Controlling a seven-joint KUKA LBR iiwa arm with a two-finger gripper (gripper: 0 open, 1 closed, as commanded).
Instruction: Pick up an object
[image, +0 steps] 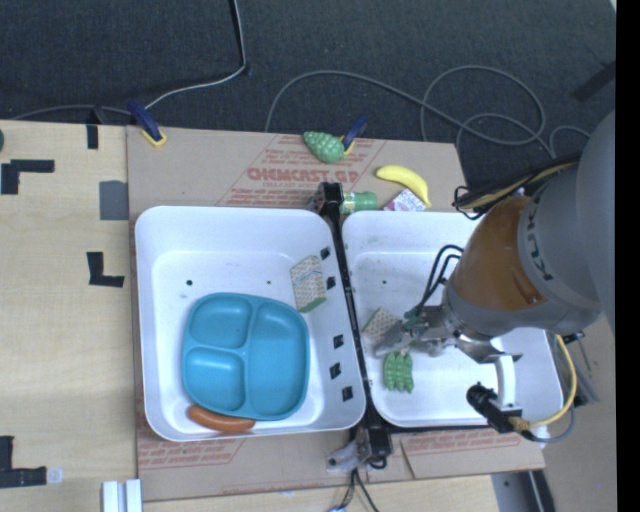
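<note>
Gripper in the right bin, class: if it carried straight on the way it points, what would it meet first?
Probably the small tan item just ahead of the gripper, with the green object alongside; depth is unclear.

red "chemcast gp" lettering, on brown cardboard sheet (250, 170) beneath bins

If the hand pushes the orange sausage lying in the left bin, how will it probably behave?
The orange sausage looks round and long, so it may roll sideways. It lies against the blue divided plate and near the left bin wall, which probably limits rolling. It seems small, likely light.
</note>
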